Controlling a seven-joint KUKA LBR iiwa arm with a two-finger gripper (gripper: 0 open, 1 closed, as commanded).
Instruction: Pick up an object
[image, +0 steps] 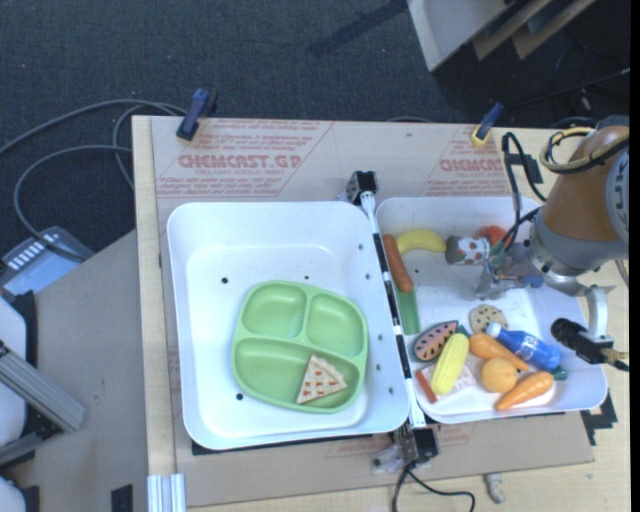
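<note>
My gripper reaches down into the right bin, just above a round speckled cookie and right of a small toy figure. A yellow banana lies at the bin's far left, with a red sausage and a green stick along the left wall. Near the front lie a watermelon slice, a corn cob, a blue bottle, an orange and a carrot. Nothing is seen held.
The left bin holds a green divided plate with a pizza slice in its front compartment. The arm's grey body and orange band hang over the right bin's far right side. Cables run beside it.
</note>
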